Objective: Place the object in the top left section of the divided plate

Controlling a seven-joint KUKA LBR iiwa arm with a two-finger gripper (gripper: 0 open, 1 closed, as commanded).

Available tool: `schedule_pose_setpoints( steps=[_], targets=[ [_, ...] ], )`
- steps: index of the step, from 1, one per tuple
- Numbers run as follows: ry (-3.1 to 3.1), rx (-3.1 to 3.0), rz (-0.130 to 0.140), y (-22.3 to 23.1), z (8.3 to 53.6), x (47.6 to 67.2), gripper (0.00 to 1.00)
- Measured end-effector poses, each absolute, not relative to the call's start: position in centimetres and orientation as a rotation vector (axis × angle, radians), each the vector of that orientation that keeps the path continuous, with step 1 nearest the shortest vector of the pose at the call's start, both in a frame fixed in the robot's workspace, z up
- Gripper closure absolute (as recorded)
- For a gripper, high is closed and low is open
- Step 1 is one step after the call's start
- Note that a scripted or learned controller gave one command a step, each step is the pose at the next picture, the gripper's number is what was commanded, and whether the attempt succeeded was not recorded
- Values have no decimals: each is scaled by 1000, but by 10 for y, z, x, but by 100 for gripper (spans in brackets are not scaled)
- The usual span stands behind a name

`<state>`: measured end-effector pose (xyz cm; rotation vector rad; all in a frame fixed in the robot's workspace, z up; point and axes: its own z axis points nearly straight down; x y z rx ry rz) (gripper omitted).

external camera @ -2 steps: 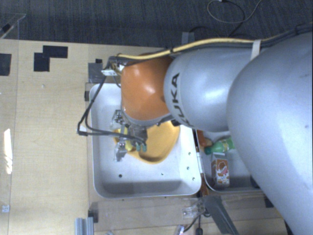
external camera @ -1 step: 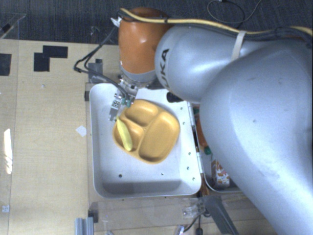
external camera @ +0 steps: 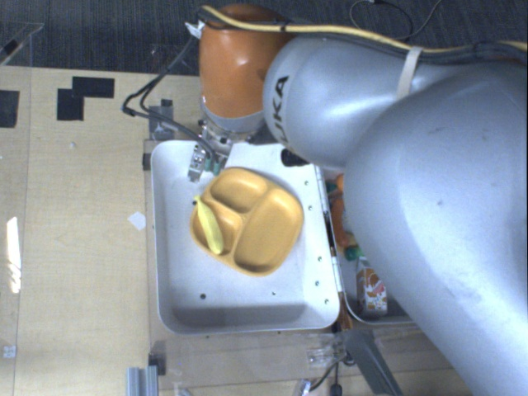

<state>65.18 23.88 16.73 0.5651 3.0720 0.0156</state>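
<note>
A yellow-orange divided plate (external camera: pixel 256 221) lies in the left white bin (external camera: pixel 177 254). A pale yellow banana-like object (external camera: pixel 208 223) rests in the plate's narrow left section. My gripper (external camera: pixel 200 162) hangs just above and left of the plate's upper edge, below the orange wrist band (external camera: pixel 235 64). I see nothing held between its tips.
The grey arm covers most of the right bin (external camera: pixel 363 308), where a small bottle (external camera: pixel 372 289) and other orange items show along its left edge. Black cables run at the bin's upper left corner. Bare bin floor lies below the plate.
</note>
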Motion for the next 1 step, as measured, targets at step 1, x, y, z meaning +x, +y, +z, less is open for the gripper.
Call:
schedule_pose_setpoints(
  steps=[1],
  targets=[
    [3072,564,15,239,167,652,0]
  ],
)
